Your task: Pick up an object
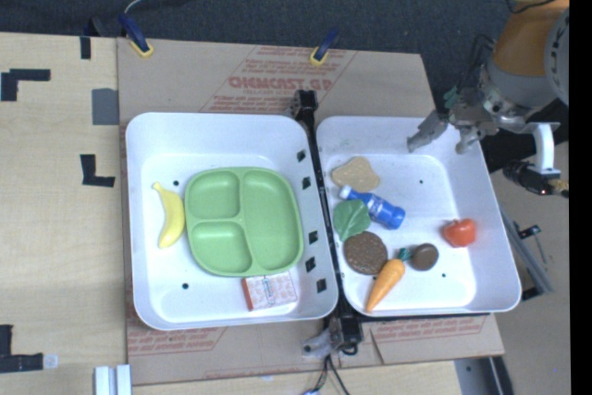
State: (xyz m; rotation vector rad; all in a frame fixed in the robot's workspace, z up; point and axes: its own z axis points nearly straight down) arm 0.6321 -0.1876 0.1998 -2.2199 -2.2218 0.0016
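The gripper [446, 132] hovers over the right bin's [495, 277] upper right corner, fingers spread apart and holding nothing. Below it, the blue bottle [375, 207] lies with its long axis slanting from upper left to lower right, white cap toward the bin divider. The carrot [384, 283] points its tip down-left, green top up-right. A tomato [460, 232] sits near the right wall. In the left bin [148, 129], the banana [169, 215] runs top to bottom beside a green divided plate [245, 221]. The cardboard [277, 79] reads "CHEMCAST".

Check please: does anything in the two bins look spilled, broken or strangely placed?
Nothing stands out. The green plate, banana and small packet lie flat in the left bin; the right bin's food items lie loosely, none spilled.
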